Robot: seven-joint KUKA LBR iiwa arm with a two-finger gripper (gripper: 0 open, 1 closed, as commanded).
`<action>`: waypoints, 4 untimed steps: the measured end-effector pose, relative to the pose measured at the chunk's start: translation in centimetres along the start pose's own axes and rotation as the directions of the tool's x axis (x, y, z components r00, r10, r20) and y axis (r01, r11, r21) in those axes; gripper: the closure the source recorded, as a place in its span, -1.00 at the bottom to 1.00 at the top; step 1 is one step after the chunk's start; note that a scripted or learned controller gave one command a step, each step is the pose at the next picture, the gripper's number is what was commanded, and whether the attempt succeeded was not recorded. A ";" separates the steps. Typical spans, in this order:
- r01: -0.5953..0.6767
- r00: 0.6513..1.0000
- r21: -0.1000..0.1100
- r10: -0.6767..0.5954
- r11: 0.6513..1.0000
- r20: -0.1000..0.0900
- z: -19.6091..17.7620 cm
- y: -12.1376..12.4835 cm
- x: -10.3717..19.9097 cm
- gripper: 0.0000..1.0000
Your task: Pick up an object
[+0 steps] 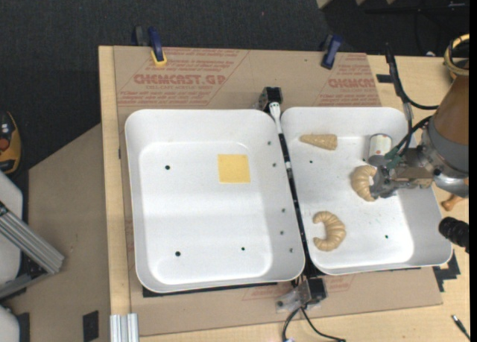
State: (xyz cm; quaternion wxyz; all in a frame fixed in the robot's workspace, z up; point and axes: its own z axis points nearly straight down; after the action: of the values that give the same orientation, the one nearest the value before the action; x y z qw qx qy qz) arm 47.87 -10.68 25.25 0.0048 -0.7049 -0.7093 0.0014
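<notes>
**Croissant at the gripper tips, right bin**

Croissant (329, 230) lies nearest in the right bin (350, 260), untouched. Farther back, a second croissant (364, 182) sits just left of the gripper (381, 182), touching its tips; whether the fingers are clenched or released cannot be told. Beyond lies a cone pastry (319, 141). A yellow square (234, 169) rests in the left bin (149, 184).

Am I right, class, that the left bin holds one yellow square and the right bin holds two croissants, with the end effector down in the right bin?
Not quite: the camera view shows three croissants in the right bin, not two. The yellow square in the left bin and the end effector down in the right bin are correct.
</notes>
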 end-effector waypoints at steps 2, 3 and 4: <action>-0.006 1.000 -0.014 0.006 1.000 0.008 -0.6 0.1 -6.5 1.00; -0.006 1.000 -0.017 0.006 1.000 0.010 -1.6 0.1 -6.5 1.00; -0.005 1.000 -0.031 0.005 1.000 0.014 -21.0 0.4 -7.7 1.00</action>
State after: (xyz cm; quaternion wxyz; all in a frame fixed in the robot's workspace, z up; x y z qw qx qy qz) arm 48.47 -18.51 46.24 -0.0109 -0.7066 -0.7075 -0.0047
